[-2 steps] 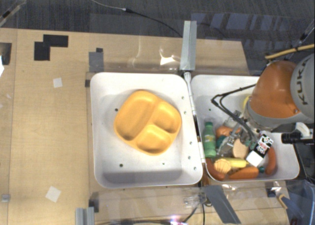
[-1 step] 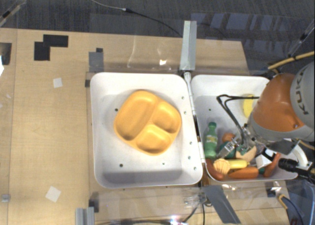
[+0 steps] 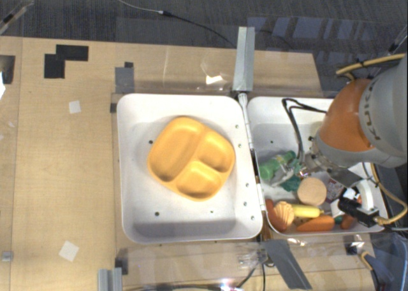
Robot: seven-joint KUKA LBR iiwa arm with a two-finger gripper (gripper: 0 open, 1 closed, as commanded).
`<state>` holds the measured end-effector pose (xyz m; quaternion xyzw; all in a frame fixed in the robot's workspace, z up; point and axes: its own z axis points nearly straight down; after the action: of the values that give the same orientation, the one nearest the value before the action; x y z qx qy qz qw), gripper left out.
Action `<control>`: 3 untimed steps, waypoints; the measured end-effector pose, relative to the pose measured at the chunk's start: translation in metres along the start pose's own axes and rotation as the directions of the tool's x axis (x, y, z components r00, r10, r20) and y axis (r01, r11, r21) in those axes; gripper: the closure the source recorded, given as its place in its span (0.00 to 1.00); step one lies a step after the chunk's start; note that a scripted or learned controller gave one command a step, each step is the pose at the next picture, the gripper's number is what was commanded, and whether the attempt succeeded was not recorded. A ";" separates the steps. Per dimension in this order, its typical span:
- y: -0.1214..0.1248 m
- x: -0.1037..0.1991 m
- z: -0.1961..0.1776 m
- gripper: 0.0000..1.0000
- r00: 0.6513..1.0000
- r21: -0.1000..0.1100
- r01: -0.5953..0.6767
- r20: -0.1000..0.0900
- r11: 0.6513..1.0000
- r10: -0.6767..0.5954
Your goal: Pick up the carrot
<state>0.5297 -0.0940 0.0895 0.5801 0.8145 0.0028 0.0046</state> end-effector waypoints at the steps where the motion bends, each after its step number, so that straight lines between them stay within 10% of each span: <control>1: 0.006 -0.073 -0.039 0.00 0.999 0.002 -0.033 0.003 0.999 0.033; 2: 0.059 -0.059 0.002 0.00 0.996 0.000 -0.086 0.001 0.996 0.086; 3: 0.040 -0.084 -0.049 0.00 0.936 0.004 -0.352 0.002 0.936 0.352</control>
<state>0.5949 -0.1601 0.1395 0.7163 0.6978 0.0018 0.0033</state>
